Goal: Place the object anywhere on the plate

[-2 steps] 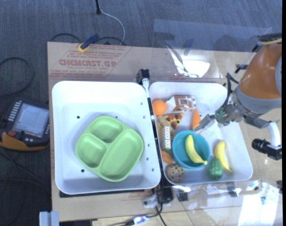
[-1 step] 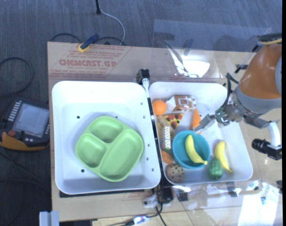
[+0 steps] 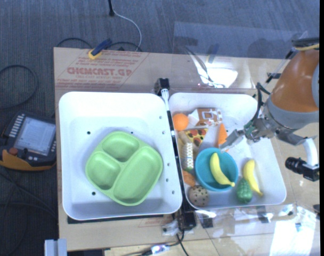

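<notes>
A green plate (image 3: 124,167) with three compartments lies in the left white bin (image 3: 77,111), with nothing on it. My gripper (image 3: 229,140) reaches in from the right over the right bin (image 3: 242,101). Its tip is just right of an orange carrot (image 3: 221,134) and above the blue bowl (image 3: 207,170). A yellow banana (image 3: 220,170) lies in that bowl. I see nothing held in the gripper.
The right bin also holds an orange fruit (image 3: 180,121), a pizza slice (image 3: 194,137), a corn cob (image 3: 189,158), a second banana (image 3: 252,176), a green vegetable (image 3: 244,192), a brown cookie (image 3: 198,196) and a patterned box (image 3: 207,116). A handheld controller (image 3: 27,142) lies on the floor at left.
</notes>
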`<state>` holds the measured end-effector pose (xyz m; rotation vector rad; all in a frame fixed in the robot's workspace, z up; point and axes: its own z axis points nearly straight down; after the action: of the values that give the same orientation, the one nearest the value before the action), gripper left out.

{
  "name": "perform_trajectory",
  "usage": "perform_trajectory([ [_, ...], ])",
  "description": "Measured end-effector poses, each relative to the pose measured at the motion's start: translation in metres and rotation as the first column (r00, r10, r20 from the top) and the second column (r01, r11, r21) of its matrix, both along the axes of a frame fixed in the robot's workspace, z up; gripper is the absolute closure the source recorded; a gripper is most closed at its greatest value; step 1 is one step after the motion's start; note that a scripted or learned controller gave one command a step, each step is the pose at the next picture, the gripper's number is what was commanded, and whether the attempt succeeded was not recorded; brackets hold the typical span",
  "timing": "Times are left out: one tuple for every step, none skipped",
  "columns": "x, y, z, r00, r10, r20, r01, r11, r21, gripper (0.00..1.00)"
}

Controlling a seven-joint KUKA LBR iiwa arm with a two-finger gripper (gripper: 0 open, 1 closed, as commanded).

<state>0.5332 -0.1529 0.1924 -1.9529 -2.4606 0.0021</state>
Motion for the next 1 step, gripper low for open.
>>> perform_trajectory([
  [0.0000, 0.0000, 0.0000, 1.000, 0.000, 0.000, 0.000, 1.000, 0.000, 0.00],
])
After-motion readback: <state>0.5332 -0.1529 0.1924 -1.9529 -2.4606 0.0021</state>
